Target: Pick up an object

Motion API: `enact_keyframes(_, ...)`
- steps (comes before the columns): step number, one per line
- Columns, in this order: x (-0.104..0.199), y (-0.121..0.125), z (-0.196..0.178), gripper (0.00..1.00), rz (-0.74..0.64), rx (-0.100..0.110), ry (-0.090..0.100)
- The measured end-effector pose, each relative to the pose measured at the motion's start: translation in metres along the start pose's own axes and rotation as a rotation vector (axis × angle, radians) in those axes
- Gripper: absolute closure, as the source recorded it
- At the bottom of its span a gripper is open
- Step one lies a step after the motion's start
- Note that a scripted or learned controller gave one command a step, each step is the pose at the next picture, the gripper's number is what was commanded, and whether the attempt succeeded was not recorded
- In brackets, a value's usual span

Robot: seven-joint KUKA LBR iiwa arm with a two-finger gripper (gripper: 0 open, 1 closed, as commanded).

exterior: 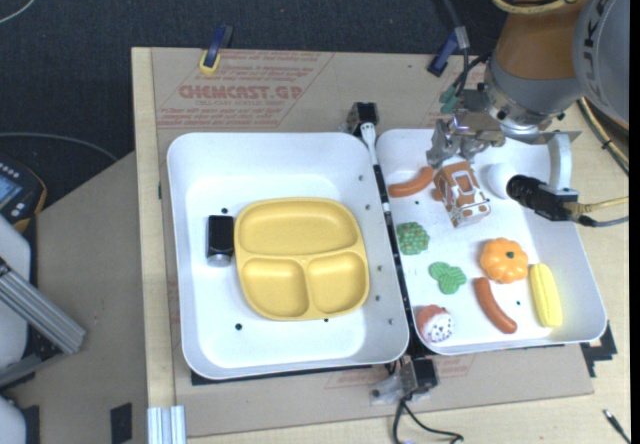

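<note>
While the gripper (452,154), its opening unclear, hovers above the toy house (462,194), a sausage (410,183) lies beside.

A yellow divided plate (300,257) and a black block (220,237) are seen in one white bin (190,172); an orange pumpkin (503,260), yellow corn (545,294) and green broccoli (411,237) in the other.

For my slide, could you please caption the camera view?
Gripper poised over toy foods in the right bin; a yellow divided plate sits in the left bin.
</note>
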State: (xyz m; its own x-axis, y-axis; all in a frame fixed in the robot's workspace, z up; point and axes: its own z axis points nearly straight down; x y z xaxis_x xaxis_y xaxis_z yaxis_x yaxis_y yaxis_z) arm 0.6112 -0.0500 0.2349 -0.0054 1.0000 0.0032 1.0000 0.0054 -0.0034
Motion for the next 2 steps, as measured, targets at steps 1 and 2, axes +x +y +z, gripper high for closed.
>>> enact_keyframes(1, 0.0158, -0.0133, 0.0065, 1.0, 0.004, 0.001, -0.002)
enact_keyframes(2, 0.0159, -0.0133, 0.0162, 1.0, 0.005, 0.002, -0.003)
